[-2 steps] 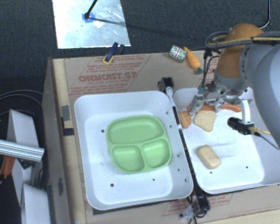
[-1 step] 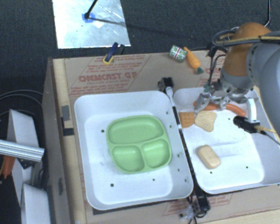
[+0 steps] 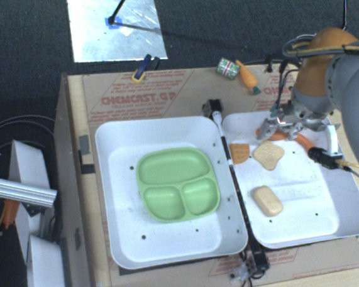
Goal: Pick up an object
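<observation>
Starting at the left bin, a green tray sits alone; the right bin holds an orange block, a bread slice, a bun and a carrot. The tool hangs at the far edge just above the slice; whether it is open, I cannot tell. Best to descend squarely over the slice, clear of the carrot

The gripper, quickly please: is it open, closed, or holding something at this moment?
Gripper: cannot be told. It sits low in the right bin, just above the slice of bread; nothing is seen between its fingers.
</observation>
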Robot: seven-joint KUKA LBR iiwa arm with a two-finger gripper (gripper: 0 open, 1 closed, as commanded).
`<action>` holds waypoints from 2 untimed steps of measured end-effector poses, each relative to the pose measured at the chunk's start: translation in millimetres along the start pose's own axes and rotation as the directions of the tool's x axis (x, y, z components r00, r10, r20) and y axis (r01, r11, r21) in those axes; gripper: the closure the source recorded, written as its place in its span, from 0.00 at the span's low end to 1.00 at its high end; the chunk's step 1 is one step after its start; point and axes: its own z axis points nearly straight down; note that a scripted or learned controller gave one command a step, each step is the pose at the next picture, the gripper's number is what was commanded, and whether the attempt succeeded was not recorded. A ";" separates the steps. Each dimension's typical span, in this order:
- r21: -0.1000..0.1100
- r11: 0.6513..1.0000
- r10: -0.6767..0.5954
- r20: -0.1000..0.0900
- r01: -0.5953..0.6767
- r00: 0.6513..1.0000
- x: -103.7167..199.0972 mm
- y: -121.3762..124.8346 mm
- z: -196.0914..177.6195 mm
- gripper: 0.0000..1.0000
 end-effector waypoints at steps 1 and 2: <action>0.000 1.000 0.000 0.000 0.000 1.000 -19.0 0.0 -0.1 0.00; 0.000 1.000 0.000 0.000 0.000 1.000 -25.9 0.1 0.0 0.00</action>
